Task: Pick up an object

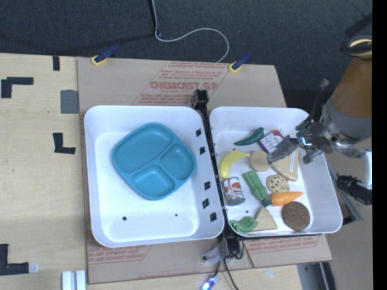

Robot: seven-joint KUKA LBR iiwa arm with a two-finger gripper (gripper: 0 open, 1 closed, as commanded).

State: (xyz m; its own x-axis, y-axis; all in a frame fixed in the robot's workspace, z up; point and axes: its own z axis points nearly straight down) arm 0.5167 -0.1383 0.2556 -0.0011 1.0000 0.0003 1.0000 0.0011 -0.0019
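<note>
Gripper: the gripper (294, 150) hangs over the upper right part of the right bin (320, 222); whether it is released or clenched cannot be told, and nothing is seen between its tips.
Nearest thing: a tan wedge (289, 167), like toy cheese, lies just below the gripper and partly under it.
Beside it: a round tan piece (259, 161) sits just left of the gripper, with a red-and-white packet (271, 141) just above that.
Further left: a green pepper (249, 137) and a banana (230, 161) lie near the bin's dividing wall.
Below the gripper: a cookie (277, 183), a carrot (285, 197), a brown disc (295, 215) and a green stick (255, 185); a small can (233, 190) lies lower left.
Left bin: a blue plate (154, 160) rests well apart from the gripper, across the divider.
Handling, as a judgement: these look like light, stiff plastic toys, smooth and likely slippery, not fragile.
Where to hold: the wedge seems best taken across its two long flat sides near the thick end; the thin tip would probably slide out.
Risk: the pieces are crowded and touching, so closing on one may nudge its neighbours or catch two at once.
Counter: the bins sit on cardboard (175, 83) laid on the counter (36, 180).
</note>
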